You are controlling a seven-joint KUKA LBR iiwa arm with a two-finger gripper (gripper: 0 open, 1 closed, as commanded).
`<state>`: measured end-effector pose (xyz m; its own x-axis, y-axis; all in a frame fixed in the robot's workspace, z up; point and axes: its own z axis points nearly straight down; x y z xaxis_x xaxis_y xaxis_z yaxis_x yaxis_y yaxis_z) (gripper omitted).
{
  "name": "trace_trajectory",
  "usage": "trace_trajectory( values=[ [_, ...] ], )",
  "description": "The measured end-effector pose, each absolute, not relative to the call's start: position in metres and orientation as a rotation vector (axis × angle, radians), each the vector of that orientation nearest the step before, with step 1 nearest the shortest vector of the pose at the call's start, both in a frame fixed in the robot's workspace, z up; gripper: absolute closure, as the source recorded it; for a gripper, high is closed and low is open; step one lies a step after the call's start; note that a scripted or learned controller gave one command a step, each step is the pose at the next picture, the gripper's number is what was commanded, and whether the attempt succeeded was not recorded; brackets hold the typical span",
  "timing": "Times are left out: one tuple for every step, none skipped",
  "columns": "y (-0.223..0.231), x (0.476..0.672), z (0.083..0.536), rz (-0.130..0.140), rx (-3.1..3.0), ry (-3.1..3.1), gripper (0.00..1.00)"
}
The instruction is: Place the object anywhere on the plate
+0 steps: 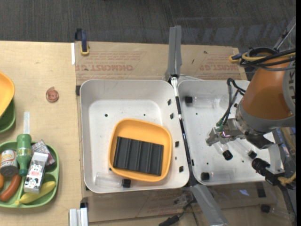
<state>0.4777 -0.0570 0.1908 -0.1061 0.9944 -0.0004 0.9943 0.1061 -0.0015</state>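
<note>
Resting flat on the yellow plate (pixel 139 128) in the left bin (pixel 94 126) lies the black ridged object (pixel 139 156), while the hand (pixel 221 142) hangs over the right bin (pixel 207 107), its grip unclear.

Even, bright overhead light fills the scene, with soft short shadows inside the two shallow white plastic bins (pixel 89 126). Mild glare whitens their floors. Focus is slightly soft throughout, and the dark carpeted floor (pixel 141 8) looks grainy.
</note>
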Motion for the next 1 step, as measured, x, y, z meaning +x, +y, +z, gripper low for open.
trace_trajectory(
  values=[
    [-0.0286,0.5372,0.1902,0.004,-1.885,-2.512,1.00]
  ],
)
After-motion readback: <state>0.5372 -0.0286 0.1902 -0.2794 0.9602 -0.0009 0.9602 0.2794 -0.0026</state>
